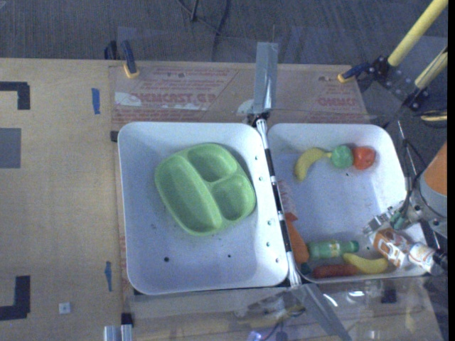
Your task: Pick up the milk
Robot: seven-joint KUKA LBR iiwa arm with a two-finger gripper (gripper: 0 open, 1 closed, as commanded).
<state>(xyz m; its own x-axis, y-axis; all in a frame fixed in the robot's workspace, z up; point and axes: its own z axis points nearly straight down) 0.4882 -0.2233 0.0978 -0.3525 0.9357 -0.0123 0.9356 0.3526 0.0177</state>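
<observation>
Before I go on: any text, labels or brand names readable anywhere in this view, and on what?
Red print on the left cardboard sheet: too blurred to read.
Red print on the right cardboard sheet: seems upside down, unreadable.
Label on the milk carton by the claw: too small to read.

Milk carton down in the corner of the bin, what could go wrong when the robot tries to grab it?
The milk lies tipped over against the near right corner of the right bin, so the gripper may bump the wall or slip off. A banana lies right beside it and could get pinched or pushed instead. The green bottle nearby might roll if it is nudged.
</observation>
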